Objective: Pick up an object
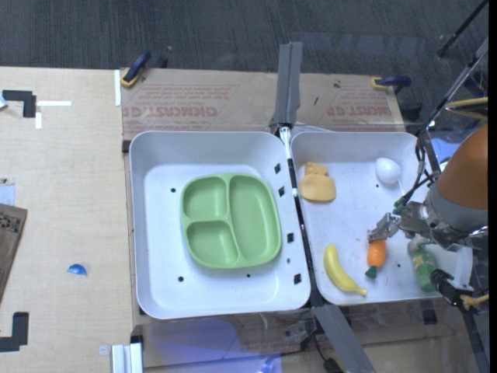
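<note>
Green is the plate [231, 221] we see in the left bin [147, 208]; it has three parts. The right bin [349, 142] holds a yellow banana [341, 270], an orange carrot [376, 254], a white egg [387, 169], a tan piece of bread [317, 185] and a green thing [424, 270]. Our gripper [386, 228] hangs just above the carrot, close to its top end. We cannot tell how it is set, and we see nothing held in it. Both bins sit on the bench [62, 208].
</note>
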### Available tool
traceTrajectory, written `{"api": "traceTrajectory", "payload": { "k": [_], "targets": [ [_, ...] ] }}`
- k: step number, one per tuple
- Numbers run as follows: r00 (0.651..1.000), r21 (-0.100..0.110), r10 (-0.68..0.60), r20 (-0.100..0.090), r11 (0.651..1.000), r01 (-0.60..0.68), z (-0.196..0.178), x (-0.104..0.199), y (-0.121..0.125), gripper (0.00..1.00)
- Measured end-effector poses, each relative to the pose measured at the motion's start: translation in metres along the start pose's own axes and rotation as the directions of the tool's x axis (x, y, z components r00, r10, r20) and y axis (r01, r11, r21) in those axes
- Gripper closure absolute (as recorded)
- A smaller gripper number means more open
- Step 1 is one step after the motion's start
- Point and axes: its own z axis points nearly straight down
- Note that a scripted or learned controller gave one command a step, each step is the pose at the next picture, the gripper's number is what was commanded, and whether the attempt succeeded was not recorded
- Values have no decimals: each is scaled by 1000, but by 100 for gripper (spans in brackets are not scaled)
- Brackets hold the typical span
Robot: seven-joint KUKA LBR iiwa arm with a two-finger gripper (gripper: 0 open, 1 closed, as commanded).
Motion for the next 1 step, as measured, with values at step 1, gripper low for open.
{"api": "traceTrajectory", "payload": {
  "k": [1],
  "targets": [
    [999, 4, 30, 11, 1000, -30, 3, 43, -29, 0]
  ]
}}
